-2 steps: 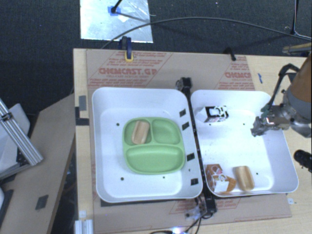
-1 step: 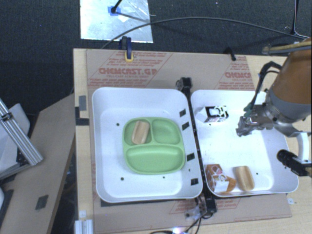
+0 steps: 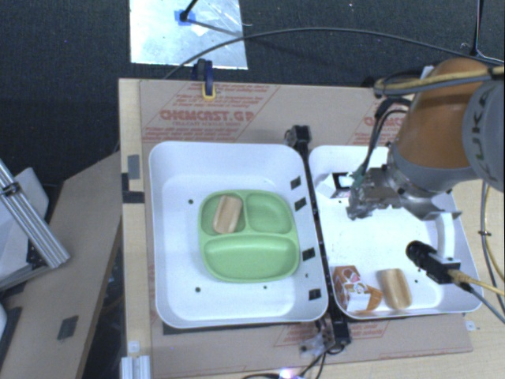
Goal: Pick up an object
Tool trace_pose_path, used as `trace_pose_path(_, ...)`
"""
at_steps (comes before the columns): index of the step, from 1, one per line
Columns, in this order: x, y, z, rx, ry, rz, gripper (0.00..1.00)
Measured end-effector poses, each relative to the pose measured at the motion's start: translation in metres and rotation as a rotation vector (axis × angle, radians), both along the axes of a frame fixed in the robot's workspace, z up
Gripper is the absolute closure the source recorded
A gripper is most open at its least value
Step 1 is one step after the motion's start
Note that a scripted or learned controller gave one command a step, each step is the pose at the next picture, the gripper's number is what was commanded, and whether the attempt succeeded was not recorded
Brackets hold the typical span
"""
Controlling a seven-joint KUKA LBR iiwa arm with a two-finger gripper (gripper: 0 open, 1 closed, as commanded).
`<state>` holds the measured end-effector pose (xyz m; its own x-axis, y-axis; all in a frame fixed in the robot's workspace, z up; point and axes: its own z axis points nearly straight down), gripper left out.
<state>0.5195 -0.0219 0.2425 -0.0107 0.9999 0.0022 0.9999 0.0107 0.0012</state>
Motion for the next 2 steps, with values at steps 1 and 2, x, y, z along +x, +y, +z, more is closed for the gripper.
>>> trace_pose_path(1, 0.006, 0.053, -0.014, 0.000, 0.001, -0.001, 1.00)
trace_pose_path(2, 0.012, 0.098, -0.022, 0.000, 0.000, -0.001, 1.00)
